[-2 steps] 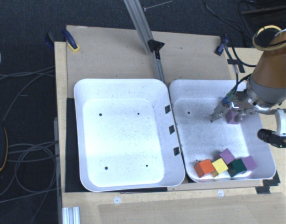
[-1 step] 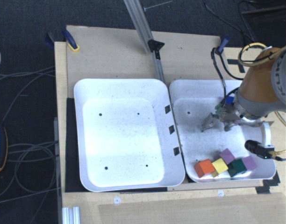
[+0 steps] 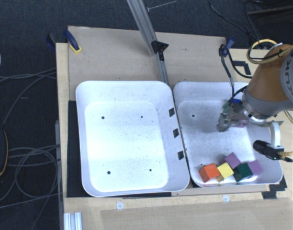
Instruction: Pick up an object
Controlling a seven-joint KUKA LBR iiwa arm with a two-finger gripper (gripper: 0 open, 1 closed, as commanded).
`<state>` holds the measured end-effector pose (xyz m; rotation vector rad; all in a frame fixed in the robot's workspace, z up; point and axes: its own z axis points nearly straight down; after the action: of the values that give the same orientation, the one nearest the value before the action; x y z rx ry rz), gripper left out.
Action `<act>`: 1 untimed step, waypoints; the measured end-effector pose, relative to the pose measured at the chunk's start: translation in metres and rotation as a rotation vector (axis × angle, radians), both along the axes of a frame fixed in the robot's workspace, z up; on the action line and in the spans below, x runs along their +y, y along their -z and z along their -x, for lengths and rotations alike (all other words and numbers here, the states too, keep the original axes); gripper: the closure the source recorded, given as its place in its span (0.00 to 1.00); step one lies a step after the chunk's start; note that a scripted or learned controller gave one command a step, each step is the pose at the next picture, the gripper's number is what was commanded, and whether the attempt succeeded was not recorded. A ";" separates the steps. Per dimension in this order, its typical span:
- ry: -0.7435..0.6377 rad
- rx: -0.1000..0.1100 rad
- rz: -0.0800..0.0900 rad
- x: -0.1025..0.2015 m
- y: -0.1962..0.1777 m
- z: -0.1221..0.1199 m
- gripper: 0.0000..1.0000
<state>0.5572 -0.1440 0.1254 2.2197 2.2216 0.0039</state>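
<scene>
Blocks (image 3: 230, 168) huddle touching along the right bin's (image 3: 204, 107) near rim, so the hand (image 3: 226, 122), hovering well behind them with its opening impossible to tell, should probably target an outer block like the orange one (image 3: 209, 172).

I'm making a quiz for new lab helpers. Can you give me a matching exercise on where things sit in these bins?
Things:
1. orange block
2. green block
3. gripper
4. purple block

Places:
A. above the right bin's middle, apart from the blocks
B. leftmost in the cluster
C. just behind the yellow block
D. right of the yellow block

Pairs: 1-B, 2-D, 3-A, 4-C
</scene>
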 end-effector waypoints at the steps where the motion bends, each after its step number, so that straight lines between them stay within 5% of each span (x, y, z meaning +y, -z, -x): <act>1: 0.000 -0.006 0.003 -0.002 -0.063 0.004 1.00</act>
<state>0.5537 -0.1458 0.1882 2.2152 2.2179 0.0070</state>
